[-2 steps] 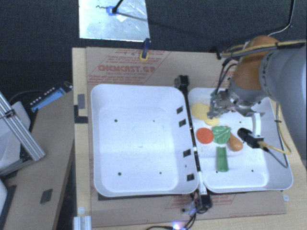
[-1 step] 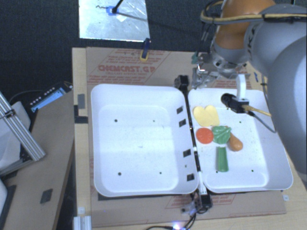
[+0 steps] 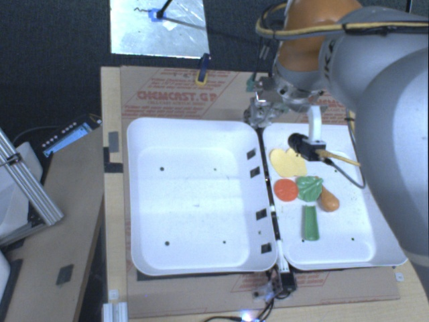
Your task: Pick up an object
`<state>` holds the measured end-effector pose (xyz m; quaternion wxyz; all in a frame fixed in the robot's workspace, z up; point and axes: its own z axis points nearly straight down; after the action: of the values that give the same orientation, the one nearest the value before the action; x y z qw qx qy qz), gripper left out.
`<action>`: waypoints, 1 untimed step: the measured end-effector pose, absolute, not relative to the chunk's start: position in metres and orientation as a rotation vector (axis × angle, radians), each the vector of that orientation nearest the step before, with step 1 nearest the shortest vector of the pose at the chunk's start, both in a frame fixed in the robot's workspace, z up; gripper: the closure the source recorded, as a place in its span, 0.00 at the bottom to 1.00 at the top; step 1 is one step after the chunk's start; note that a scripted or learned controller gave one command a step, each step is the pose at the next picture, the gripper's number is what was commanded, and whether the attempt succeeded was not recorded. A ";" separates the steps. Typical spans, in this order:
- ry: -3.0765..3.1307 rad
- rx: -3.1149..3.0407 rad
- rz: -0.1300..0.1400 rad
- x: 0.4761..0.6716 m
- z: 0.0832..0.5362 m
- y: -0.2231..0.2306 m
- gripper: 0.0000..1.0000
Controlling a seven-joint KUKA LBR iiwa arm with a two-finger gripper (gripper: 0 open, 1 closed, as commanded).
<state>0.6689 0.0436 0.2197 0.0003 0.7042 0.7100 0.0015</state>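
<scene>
Four small toys huddle in the right-hand bin — a yellow piece, a red disc, a long green piece and an orange lump — lying close together.

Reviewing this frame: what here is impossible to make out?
- Right bin, camera view: its right side is covered by the arm.
- Tool, camera view: small and blurred at the bins' far edge; whether it grips anything is unclear.
- Green piece, camera view: too blurred to tell whether it is one thing or two.
</scene>
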 end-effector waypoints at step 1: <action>2.233 2.209 0.008 0.669 0.229 0.133 1.00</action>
<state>0.6686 0.1329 0.2293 0.0003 0.7031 0.7110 0.0024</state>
